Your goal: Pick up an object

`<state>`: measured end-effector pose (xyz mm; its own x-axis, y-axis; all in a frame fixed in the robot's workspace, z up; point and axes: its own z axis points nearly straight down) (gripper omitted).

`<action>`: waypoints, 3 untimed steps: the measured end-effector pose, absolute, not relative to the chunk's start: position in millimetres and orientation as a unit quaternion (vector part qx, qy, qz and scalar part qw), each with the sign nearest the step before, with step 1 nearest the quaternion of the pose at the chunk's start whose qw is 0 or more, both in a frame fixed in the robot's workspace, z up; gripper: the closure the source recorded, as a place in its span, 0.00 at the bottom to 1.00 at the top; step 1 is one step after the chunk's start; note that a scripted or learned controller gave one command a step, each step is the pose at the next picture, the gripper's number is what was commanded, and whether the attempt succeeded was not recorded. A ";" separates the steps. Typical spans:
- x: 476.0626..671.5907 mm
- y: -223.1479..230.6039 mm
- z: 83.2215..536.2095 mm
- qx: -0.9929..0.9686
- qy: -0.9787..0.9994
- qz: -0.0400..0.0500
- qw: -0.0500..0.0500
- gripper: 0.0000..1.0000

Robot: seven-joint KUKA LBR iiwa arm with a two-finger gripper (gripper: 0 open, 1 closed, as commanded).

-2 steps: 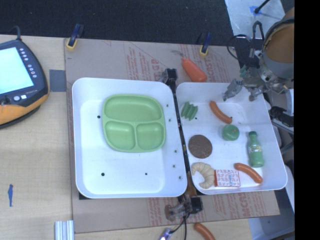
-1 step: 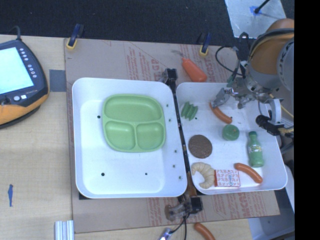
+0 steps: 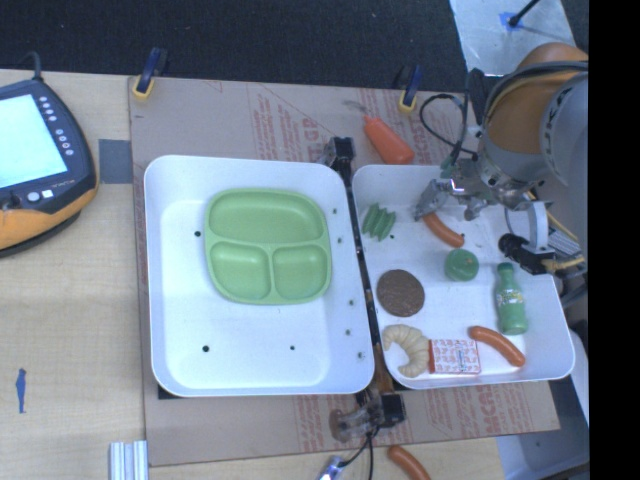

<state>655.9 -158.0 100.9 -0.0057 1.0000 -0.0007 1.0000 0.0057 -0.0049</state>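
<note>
This is a robot lab, set up for grasping trials. A pale wood worktop (image 3: pixel 70 348) carries a sheet of brown cardboard (image 3: pixel 250 118), pinned at its far edge by two clamps (image 3: pixel 148 73). On the cardboard two white bins (image 3: pixel 165 298) sit side by side, joined by black brackets. A teach pendant (image 3: pixel 35 163) with a lit screen and orange casing lies at the far left. The arm (image 3: pixel 530 118), grey with an orange band and trailing black cables, reaches in from the right. Toy food (image 3: pixel 435 353) fills the right bin, and a green divided plate (image 3: pixel 268 245) lies in the left one. Dark carpet (image 3: pixel 250 13) lies beyond the worktop.
</note>
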 end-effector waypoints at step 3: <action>613.6 -204.0 141.4 -0.706 -0.708 0.001 0.001 0.00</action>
